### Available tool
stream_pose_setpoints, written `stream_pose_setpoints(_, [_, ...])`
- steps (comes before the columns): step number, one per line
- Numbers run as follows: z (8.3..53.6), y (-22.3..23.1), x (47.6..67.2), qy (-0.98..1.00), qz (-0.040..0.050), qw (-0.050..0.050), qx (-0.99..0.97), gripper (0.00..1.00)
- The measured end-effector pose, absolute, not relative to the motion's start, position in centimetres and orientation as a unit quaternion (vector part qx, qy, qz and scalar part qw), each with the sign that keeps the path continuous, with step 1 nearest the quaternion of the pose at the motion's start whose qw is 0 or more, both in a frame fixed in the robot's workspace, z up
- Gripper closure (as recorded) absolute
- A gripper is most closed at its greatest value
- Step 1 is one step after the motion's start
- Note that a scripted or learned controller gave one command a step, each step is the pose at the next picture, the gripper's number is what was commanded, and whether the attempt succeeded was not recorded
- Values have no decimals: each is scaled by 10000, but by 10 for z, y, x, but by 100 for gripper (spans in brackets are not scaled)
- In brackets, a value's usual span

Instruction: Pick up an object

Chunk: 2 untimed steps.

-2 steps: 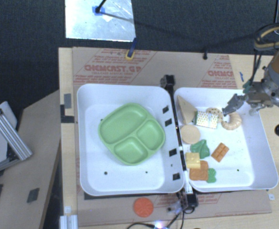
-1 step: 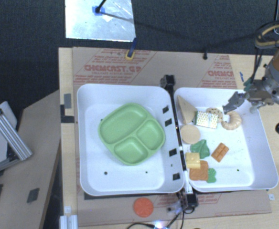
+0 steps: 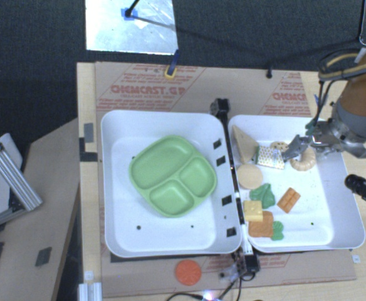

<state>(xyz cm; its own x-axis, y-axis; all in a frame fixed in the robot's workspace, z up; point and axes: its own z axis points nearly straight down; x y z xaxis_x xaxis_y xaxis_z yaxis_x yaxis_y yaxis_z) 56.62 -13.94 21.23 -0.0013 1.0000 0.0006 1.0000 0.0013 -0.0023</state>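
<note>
End effector (image 3: 294, 150) over right bin (image 3: 348, 231), beside grater toy (image 3: 271, 156); open or closed: cannot tell. Cardboard (image 3: 150, 86) reads "CHEMCAST GP". Green divided plate (image 3: 173, 175) in left bin (image 3: 117, 231).

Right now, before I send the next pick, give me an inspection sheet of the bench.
Surface: two white bins, left bin and right bin, on printed cardboard.
Job's things: toy food in the right bin: orange block, yellow block, round cracker, green pieces.
Clutter: green divided plate in the left bin; orange disc in front.
Grippers: gripper low over the right bin's back; grip unclear.
Cables: black cable behind the bench.
Surroundings: foil sheet.
</note>
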Motion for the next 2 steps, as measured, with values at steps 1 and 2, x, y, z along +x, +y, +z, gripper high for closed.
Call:
stream_pose_setpoints(1, [169, -144, 565, -7075, 3, 3, -7067, 0])
stream_pose_setpoints(2, [124, -151, 571, -7074, 2, 2, -7068, 0])
